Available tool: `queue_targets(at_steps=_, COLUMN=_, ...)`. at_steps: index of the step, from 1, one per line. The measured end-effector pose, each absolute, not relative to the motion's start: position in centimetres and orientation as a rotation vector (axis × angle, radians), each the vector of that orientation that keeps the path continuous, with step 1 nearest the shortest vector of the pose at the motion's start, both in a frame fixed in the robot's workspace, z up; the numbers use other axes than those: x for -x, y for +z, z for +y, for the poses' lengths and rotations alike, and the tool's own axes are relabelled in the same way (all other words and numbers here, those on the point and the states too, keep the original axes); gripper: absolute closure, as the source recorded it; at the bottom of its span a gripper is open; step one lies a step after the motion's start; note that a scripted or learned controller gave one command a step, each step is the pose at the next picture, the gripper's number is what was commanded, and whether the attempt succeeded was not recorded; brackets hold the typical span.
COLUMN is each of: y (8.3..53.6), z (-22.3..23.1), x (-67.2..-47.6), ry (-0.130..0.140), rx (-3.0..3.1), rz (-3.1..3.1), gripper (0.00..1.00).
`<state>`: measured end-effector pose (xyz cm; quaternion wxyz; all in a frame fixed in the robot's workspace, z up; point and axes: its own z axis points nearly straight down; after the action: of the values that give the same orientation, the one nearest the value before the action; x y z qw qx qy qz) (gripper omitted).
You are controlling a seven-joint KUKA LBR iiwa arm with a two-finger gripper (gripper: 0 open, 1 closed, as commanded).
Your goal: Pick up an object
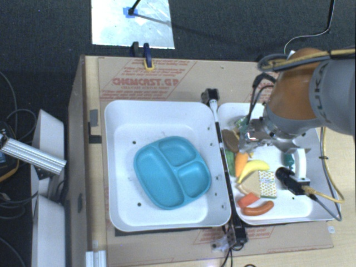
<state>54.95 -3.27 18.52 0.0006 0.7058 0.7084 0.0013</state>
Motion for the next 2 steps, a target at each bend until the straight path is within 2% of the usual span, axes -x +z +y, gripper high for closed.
queue_targets(at_steps=1, y=24.72, z=-4.92, x=-53.92, ry=0.003, rx=-2.218, rz=2.220, gripper=1.00)
queue_targets(at_steps=2, y=24.70, z=-4.90, x=-53.91, ry=0.003, rx=-2.218, rz=2.221, gripper=0.00)
